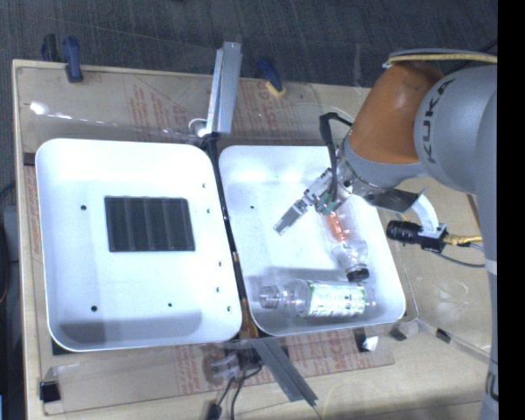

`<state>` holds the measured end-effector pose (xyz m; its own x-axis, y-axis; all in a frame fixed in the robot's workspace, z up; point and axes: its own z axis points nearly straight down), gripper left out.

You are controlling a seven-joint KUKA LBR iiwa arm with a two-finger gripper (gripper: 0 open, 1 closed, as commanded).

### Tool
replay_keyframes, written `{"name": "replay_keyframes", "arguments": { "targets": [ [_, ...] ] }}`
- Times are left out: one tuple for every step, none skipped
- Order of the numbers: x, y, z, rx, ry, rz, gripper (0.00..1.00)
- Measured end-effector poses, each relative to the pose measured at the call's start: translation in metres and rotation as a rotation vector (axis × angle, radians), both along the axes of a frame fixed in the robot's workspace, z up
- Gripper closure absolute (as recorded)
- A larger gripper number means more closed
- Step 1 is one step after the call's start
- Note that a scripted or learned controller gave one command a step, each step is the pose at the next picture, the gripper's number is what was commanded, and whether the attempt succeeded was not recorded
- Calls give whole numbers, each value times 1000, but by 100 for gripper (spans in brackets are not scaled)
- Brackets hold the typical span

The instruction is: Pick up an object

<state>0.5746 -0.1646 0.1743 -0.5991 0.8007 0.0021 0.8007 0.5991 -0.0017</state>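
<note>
Arm (437, 121) reaches in from the right, orange band above the wrist, bent down over the right bin (245, 234). Gripper (290, 219) points down-left over the middle of that bin; can't tell how its jaws stand, nothing seen between them. Left bin (70, 261) has a dark ribbed rectangular panel (149, 224) on its floor. Right bin holds two clear bottles: the large bottle (319, 298) lies on its side along the near wall, green-white label, well apart from the gripper. The small bottle (346, 243), orange inside, dark cap, lies by the right wall, just right of the gripper.
</note>
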Motion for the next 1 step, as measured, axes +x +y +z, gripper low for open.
{"name": "replay_keyframes", "arguments": {
  "targets": [
    [-10, -28, -6, 1, 2, 79, 0]
  ]
}}
